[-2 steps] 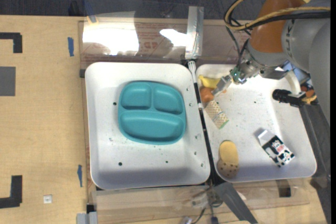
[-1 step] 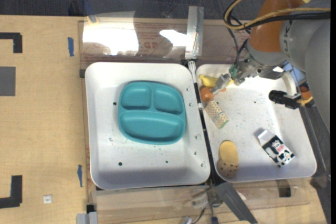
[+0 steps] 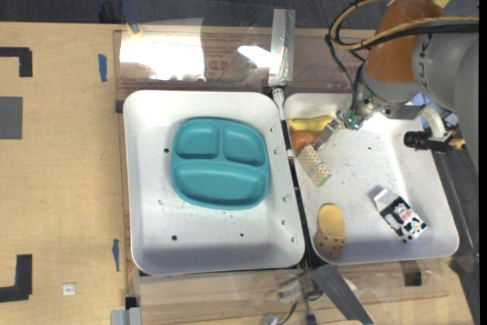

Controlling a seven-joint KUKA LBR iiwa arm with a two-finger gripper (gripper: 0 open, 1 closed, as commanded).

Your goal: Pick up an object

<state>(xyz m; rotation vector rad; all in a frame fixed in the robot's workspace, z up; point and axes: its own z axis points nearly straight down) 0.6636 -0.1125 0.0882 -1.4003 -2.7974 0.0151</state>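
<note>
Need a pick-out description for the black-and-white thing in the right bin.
Start at the right bin, the one without the teal plate. Go to its near right corner: the small boxy item lies there alone, tilted. It alone is black and white; the tan round piece and the yellow and orange items sit along the bin's left side.
</note>
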